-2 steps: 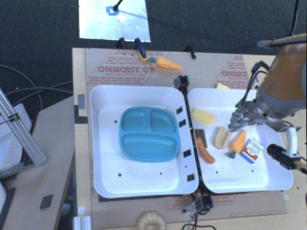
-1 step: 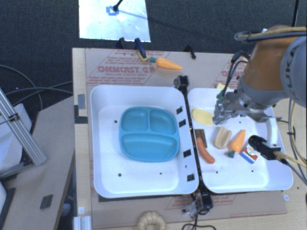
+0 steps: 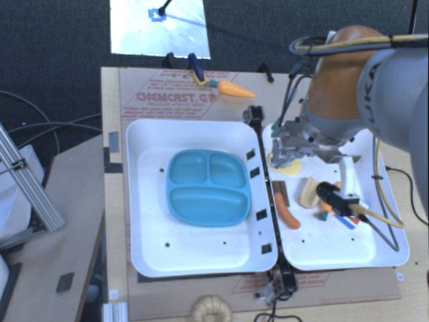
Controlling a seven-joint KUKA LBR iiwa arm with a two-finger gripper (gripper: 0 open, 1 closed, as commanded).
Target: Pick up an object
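A dark blue-grey carpeted floor (image 3: pixel 60 52) is seen around the counter (image 3: pixel 114 86). A bright, reflective square sheet (image 3: pixel 161 19) is laid on the floor beyond the counter's far edge. Black cables (image 3: pixel 40 123) are trailed across the carpet at the left. A slanted aluminium rail (image 3: pixel 27 180) is seen at the left edge, above a lower tan surface (image 3: pixel 74 200). The counter is covered by printed brown cardboard (image 3: pixel 167 92).
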